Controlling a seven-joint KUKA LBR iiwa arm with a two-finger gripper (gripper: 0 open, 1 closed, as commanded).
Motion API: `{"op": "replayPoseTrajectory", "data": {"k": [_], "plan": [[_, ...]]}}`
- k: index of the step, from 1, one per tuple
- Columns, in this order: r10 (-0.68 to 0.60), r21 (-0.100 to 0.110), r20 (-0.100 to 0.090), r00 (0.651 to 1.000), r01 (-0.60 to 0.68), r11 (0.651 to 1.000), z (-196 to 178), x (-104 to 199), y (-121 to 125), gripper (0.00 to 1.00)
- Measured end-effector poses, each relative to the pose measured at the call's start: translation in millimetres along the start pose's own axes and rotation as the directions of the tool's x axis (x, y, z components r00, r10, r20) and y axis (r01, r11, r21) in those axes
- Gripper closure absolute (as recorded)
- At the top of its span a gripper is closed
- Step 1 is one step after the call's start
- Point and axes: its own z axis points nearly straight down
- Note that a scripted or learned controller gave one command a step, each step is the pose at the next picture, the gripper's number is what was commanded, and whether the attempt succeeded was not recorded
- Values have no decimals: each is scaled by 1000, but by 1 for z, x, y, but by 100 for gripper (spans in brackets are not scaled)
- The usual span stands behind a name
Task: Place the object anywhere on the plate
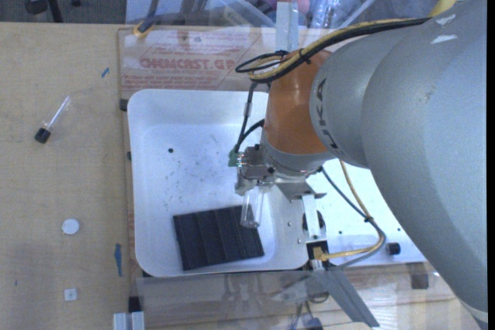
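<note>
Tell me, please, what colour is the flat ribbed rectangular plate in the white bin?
Flat ribbed rectangular plate: black or very dark grey, seen in the camera view.

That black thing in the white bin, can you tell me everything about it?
The black thing is a flat, dark rectangle with ridges running along it, so it looks like a few strips side by side. Its surface seems dull, maybe rubber or plastic. It lies flat on the floor of the white bin, near the bin's front edge, turned a little crooked. The gripper is right at its upper right corner, though I cannot tell if it touches. Nothing sits on top of it.
</note>
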Motion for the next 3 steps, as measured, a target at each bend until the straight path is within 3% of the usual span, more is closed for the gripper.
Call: {"op": "replayPoseTrajectory", "data": {"k": [1,2,3], "plan": [[-239,-5,1,971,239,971,-21,34,27,100],[-290,-5,2,957,290,957,-39,72,51,100],[-484,-6,4,875,484,875,38,77,126,100]]}}
